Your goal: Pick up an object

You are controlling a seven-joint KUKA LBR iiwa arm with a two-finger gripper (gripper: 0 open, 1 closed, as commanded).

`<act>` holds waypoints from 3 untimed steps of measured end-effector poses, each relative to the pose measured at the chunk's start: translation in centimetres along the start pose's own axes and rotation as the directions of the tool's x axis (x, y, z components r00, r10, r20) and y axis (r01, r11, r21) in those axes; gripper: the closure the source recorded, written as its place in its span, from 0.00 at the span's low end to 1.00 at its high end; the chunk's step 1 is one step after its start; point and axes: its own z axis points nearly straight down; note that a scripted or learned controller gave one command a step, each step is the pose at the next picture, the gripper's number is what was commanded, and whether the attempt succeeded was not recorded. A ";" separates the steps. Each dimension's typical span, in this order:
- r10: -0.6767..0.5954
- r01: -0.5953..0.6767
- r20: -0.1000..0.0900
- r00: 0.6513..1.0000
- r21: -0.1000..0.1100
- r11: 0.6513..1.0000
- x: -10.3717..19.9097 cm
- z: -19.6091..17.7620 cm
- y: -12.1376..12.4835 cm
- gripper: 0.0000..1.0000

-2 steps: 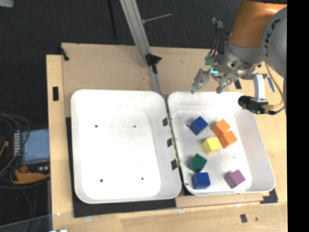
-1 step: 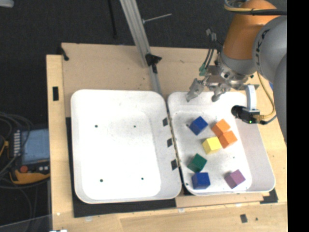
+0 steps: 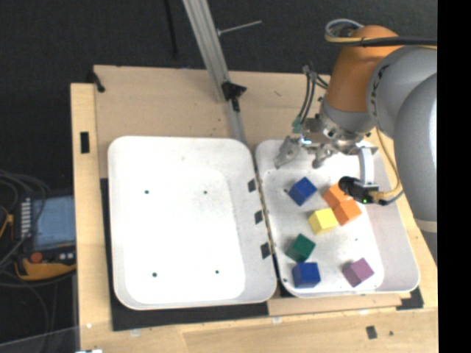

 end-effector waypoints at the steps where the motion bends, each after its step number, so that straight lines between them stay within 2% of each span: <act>1: -0.001 0.001 0.000 1.000 -0.001 1.000 -1.1 4.8 0.0 0.00; 2: 0.002 -0.002 0.000 1.000 -0.010 1.000 -1.1 3.3 0.2 1.00; 3: -0.006 0.006 -0.001 1.000 -0.012 1.000 -0.3 -1.9 0.2 1.00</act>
